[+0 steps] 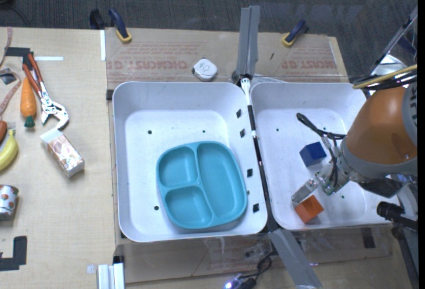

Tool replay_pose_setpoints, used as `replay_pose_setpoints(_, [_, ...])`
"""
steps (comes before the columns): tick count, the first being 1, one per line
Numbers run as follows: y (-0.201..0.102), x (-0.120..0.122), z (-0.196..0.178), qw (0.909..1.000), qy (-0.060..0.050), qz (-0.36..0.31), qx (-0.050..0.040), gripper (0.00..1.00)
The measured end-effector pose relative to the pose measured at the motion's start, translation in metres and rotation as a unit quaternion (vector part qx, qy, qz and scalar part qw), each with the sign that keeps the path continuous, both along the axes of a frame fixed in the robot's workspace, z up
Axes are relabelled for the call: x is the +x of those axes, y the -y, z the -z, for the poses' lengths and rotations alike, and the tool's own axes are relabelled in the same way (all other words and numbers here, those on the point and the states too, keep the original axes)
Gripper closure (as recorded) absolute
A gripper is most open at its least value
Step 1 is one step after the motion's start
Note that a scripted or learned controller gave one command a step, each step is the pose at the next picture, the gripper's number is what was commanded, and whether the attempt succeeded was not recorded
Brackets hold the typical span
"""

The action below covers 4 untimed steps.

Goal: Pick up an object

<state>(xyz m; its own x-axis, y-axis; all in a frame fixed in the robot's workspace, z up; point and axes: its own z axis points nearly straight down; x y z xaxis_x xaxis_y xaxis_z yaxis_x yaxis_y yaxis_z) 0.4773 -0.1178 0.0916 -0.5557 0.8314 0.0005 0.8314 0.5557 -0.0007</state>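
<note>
In the right bin (285, 115) my gripper (307, 192) reaches down from the arm's orange band (382, 131) to the bin floor near the front. An orange block (309, 210) lies directly below and in front of the gripper tip, touching it or nearly so. I cannot see whether the block sits inside the gripper. A blue block (311, 153) rests on the floor just behind the gripper, partly hidden by the wrist.
A teal divided plate (199, 185) lies in the left bin (133, 148). A black cable (313, 125) hangs over the right bin. On the bench to the left are a carrot (27, 101), pliers (45, 98), a banana (8, 151), a small box (63, 153) and a can (5, 201).
</note>
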Motion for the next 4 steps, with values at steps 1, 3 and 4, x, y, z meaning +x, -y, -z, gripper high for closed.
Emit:
replay_pose_setpoints(1, [0.001,0.001,-0.009,1.0,0.001,0.001,-0.0002,1.0])
replay_pose_setpoints(3, [0.014,0.063,-0.12,0.9967,0.001,0.082,-0.0009,0.0])
replay_pose_setpoints(4, [-0.001,0.0,0.0,0.9921,0.0,0.125,-0.0002,0.0])
